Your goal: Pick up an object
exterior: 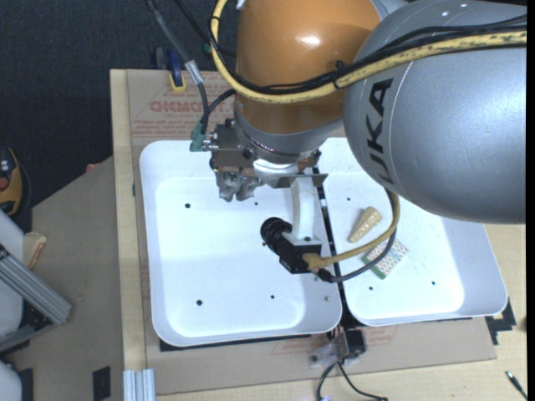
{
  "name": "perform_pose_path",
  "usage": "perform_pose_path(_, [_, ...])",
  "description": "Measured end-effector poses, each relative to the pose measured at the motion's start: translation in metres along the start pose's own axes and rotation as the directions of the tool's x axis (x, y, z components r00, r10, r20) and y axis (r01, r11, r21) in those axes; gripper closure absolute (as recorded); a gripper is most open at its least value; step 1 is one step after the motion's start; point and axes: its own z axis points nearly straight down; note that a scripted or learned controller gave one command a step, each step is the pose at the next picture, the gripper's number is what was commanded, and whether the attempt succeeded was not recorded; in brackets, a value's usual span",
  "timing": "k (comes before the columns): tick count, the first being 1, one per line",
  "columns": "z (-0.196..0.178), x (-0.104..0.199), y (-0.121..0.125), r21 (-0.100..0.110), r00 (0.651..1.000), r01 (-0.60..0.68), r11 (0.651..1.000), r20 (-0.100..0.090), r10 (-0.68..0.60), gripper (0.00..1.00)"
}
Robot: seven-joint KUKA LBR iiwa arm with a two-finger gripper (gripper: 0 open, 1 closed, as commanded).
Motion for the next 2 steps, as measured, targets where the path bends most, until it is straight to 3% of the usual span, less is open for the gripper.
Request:
perform_pose_path(1, [0.069,-0.001,0.074,0.001,1.0,-0.001,1.0,0.003,0.001,1.0])
perform_pose_path(2, [0.044,-0.046,0.019,0.006,1.0,-0.003,1.0,0.002,0.003,1.0])
